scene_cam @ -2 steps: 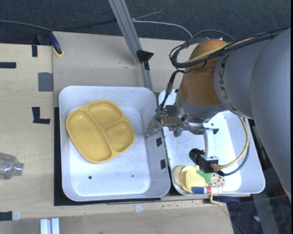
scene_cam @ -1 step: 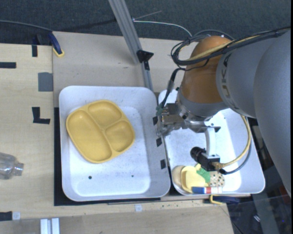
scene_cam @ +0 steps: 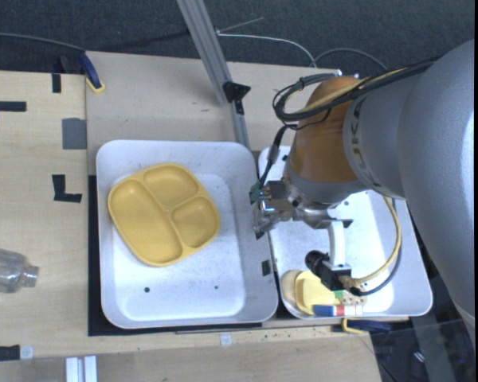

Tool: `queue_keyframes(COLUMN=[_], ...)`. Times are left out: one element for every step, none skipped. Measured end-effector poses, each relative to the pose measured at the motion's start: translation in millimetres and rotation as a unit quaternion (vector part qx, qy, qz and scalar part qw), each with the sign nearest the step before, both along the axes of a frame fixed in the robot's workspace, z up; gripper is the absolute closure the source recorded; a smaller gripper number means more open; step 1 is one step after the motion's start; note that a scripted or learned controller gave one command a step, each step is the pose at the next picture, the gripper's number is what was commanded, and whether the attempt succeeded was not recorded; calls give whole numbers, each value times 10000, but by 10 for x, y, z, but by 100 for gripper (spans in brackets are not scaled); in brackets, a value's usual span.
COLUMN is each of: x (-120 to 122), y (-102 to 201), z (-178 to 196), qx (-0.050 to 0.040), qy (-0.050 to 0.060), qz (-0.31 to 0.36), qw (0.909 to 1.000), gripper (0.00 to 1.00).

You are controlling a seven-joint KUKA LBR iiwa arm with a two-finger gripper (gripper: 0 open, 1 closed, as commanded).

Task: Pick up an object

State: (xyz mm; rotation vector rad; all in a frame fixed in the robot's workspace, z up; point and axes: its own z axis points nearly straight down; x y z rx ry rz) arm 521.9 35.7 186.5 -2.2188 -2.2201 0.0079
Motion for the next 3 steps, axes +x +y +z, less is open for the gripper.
queue_keyframes(x=[-64,-62,-62], y=[-31,-26,-16], z=[17,15,110], qx=[1,8,15], qy=[-9,-11,-4], qz=[2,5,14], qw=[10000,10000,10000], gripper=[100,0,100])
